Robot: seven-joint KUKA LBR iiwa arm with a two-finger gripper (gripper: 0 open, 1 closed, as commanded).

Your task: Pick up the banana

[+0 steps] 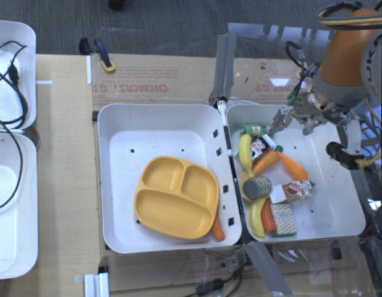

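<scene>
Targeting the smooth yellow curved banana, lying lengthwise in the right shallow white bin, close along its left wall. Judging it light, stiff and rather slick, probably a moulded toy, so likely rolling or sliding away under a careless pinch. Favouring a hold across the thick middle, closing over the narrow width. Reaching in cleanly from the wall side or from the packed side looking doubtful.

Touching or nearly touching its right side: a small black, white and red packet and an orange carrot, with a second orange carrot just beyond. Sitting at its upper end, a small green item. Crowding below it: a dark round can, a white and brown carton, a second yellow banana near the front corner, and a green and red pouch.

Holding, in the left shallow white bin, a yellow divided plastic plate and a small orange carrot at the plate's right edge. Resting side by side on the wooden desk, both bins.

Hovering above the right bin's far side, the grey end effector, near the banana's upper end but apart from it; released or clenched, not telling from here, and visibly grasping nothing.
</scene>
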